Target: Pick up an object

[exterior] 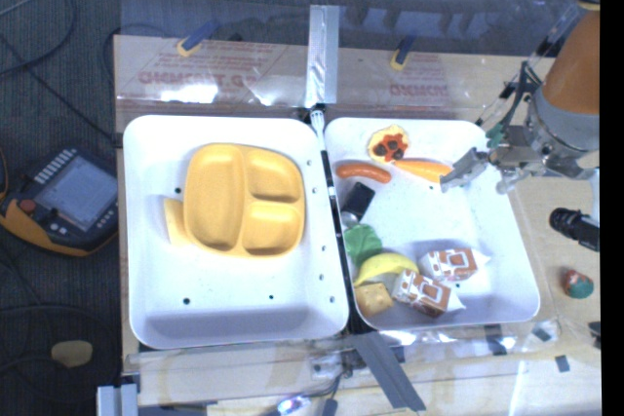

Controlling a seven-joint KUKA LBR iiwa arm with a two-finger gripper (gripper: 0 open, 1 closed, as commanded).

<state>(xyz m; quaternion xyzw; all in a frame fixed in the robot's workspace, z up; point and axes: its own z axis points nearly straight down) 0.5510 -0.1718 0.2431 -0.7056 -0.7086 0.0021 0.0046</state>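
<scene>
gaping pincer (485,170) above right bin (507,248)

arm (570,102): grey, orange band | hand (485,170): grey metal | black cables

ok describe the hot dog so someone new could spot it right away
Look in the right bin, near its top-left corner beside the divider. The hot dog lies flat there, left of the carrot and above a black block. It is the reddish-brown sausage with rounded ends, while the carrot is brighter orange and tapered.
</scene>
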